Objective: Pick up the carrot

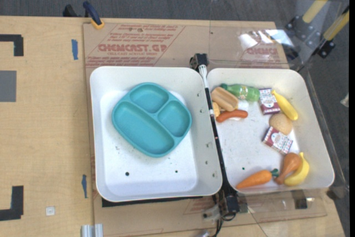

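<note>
The carrot [255, 178], orange with a small green top, lies at the front edge of the right bin [244, 152]. It points left, and its green end touches a brownish-orange fruit [288, 166]. A yellow banana [300, 171] curves around that fruit on the right. Nothing covers the carrot.
The right bin's back half holds a hot dog [224, 99], a red-orange pepper [232, 115], a green bottle [243, 91], two small cartons [268, 101] [278, 140], a yellow piece [286, 106] and a tan lump [281, 124]. A teal divided plate [151, 118] sits in the left bin [111, 175].
</note>
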Controlling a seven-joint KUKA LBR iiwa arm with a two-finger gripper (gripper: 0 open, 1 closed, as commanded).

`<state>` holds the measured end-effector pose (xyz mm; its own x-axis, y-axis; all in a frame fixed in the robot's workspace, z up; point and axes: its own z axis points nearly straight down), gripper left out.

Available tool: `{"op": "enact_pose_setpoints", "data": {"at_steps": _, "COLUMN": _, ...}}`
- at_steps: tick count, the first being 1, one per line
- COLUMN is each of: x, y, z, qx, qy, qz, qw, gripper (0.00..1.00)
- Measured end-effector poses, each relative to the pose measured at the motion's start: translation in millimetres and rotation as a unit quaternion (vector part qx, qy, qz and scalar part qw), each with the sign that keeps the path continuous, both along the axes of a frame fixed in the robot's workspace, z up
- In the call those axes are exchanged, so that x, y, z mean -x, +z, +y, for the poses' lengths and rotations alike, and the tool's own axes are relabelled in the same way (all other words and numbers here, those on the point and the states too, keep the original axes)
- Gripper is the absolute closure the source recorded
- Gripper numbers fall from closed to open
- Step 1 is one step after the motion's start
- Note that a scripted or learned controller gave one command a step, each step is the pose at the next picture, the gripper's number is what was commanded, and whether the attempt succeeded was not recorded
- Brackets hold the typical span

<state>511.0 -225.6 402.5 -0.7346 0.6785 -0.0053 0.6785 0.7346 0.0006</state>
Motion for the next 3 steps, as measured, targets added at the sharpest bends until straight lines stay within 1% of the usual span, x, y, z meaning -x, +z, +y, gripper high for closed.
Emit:
{"op": "enact_pose_setpoints", "data": {"at_steps": 1, "x": 31, "y": -152, "z": 14, "qx": -0.0035, "qy": 0.059, "qz": 0.006, "qw": 0.9982, "gripper": 0.00}}
{"op": "enact_pose_setpoints", "data": {"at_steps": 2, "x": 26, "y": -139, "z": 11, "qx": 0.0001, "qy": 0.057, "qz": -0.002, "qw": 0.9984, "gripper": 1.00}}
{"op": "enact_pose_setpoints", "data": {"at_steps": 3, "x": 6, "y": -11, "z": 0, "qx": 0.0033, "qy": 0.265, "qz": -0.004, "qw": 0.9642, "gripper": 1.00}}
